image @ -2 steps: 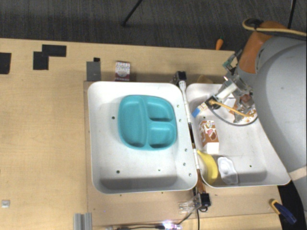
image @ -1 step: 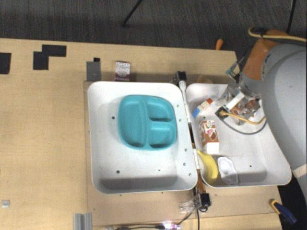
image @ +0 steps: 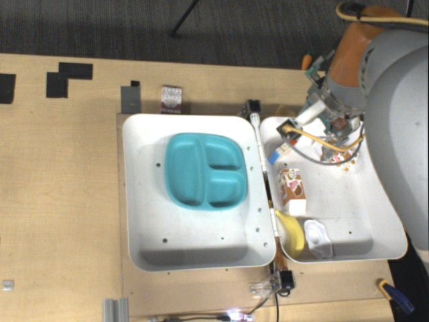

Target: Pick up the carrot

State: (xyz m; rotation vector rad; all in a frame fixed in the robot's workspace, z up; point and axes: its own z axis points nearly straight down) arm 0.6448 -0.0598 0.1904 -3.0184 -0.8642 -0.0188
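Pincer [image: 333,134] hangs over the right bin [image: 362,240] – can't tell its state. Brown carton [image: 292,186] by the banana [image: 292,231] – label unreadable.

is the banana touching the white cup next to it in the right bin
Touching. The camera view shows the banana lying against the white cup near the front of the right bin, with no gap between them.

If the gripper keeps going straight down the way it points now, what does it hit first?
Most likely the floor of the right bin near its far end. The gripper hangs over a bare patch there, with the brown packet and banana off toward the near side. Depth is hard to judge from above.
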